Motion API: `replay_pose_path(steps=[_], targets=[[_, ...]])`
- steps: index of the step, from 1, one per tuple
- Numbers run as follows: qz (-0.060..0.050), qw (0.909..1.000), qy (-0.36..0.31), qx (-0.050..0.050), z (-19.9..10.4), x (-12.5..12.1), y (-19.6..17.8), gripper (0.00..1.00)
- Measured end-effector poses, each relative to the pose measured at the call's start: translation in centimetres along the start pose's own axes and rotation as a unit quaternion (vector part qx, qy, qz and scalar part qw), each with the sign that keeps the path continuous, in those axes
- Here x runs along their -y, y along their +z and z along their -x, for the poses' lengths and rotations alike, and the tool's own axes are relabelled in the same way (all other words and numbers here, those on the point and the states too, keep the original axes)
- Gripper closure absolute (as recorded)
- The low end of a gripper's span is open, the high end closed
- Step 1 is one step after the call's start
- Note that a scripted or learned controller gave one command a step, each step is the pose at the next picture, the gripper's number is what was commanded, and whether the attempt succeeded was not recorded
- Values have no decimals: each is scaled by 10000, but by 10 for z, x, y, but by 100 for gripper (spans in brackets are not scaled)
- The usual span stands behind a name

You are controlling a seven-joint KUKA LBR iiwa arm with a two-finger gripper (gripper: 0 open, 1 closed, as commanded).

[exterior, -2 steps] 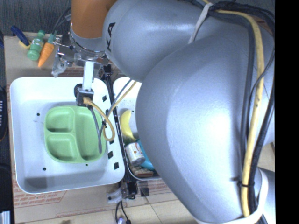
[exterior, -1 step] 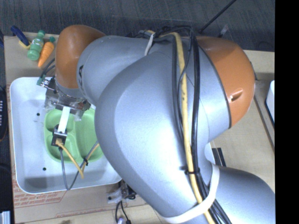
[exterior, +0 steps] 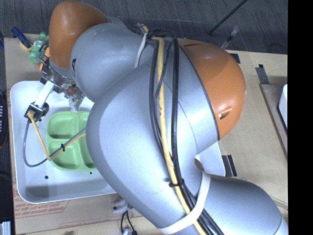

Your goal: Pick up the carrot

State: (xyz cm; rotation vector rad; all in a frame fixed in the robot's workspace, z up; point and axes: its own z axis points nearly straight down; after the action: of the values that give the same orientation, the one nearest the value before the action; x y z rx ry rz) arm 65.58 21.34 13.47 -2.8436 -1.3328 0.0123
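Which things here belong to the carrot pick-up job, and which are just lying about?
Belonging to the job:
- arm
- hand, over the left white bin

Just lying about:
- green divided plate in that bin
- blue and green bits beyond the bin's far corner
- printed cardboard at the bin's near edge
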Motion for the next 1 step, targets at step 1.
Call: replay_pose_path(steps=[1], targets=[[44,9995,-296,-80,4,14,-159,0]])
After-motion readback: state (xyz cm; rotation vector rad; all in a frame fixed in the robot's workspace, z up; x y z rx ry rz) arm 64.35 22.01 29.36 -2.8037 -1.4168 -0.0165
